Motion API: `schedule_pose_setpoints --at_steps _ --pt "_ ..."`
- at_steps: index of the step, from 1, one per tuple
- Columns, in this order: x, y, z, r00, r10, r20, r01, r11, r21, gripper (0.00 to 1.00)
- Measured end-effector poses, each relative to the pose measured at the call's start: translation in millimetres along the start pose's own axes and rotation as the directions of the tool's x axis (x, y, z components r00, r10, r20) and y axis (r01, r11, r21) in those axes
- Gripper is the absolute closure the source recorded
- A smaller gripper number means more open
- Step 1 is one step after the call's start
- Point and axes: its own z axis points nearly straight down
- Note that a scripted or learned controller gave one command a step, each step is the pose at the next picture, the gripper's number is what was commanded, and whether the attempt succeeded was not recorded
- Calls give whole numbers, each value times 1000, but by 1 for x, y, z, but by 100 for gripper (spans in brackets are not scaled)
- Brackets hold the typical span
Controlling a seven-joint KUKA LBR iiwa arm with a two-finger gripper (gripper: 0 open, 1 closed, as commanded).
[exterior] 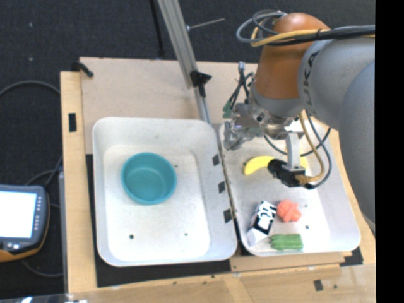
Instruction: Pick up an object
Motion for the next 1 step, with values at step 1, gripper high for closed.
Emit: schedule_pose_setpoints --at_steps 1 --pt "51 9 11 1000 2 2 -2 1000 2 100"
